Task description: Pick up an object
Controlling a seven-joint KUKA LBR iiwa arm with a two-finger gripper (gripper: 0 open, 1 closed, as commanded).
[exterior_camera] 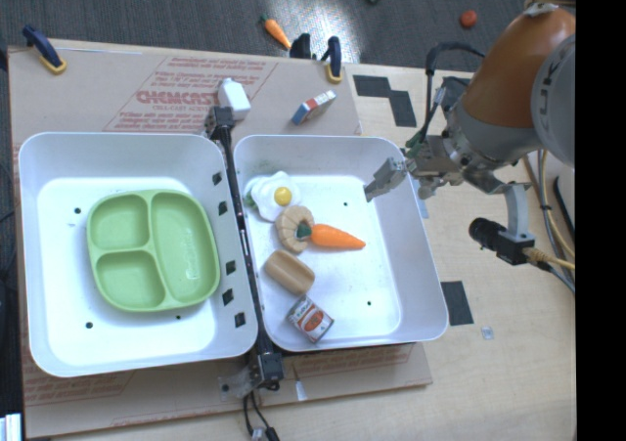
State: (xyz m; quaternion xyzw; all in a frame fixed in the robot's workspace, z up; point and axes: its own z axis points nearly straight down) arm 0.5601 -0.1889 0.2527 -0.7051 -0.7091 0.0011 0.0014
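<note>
Camera view, tool [384, 180] outward: hovering at right bin [423, 278] upper right rim, nothing between fingers, spread or pressed together impossible to tell. Carrot [336, 237] down-left of tool, long axis across bin. Alongside: egg [270, 194], bread [290, 272], biscuit [291, 227], can [309, 319]. Left bin [39, 253]: green tray [152, 249].

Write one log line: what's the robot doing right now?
gripper: above right bin's far edge | holding: nothing | carrot: lying in bin | stage: not picked yet
</note>
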